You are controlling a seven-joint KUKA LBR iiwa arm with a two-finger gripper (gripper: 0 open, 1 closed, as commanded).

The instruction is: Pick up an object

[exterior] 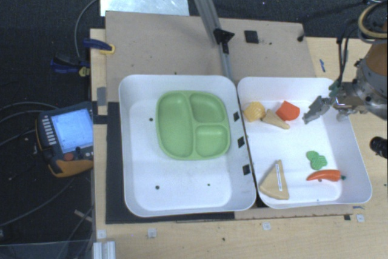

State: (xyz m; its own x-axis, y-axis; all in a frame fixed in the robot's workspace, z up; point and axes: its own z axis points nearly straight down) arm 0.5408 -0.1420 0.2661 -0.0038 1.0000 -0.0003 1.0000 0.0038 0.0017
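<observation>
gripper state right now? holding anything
gripper: above the right bin, near the orange piece; nothing seen between its fingers, open or shut cannot be told.

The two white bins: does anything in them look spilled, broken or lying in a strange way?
Nothing stands out. The green divided plate lies flat in the left bin. The toy foods, among them a sandwich wedge and a carrot, lie apart on the floor of the right bin. The claw hovers above that bin.
</observation>
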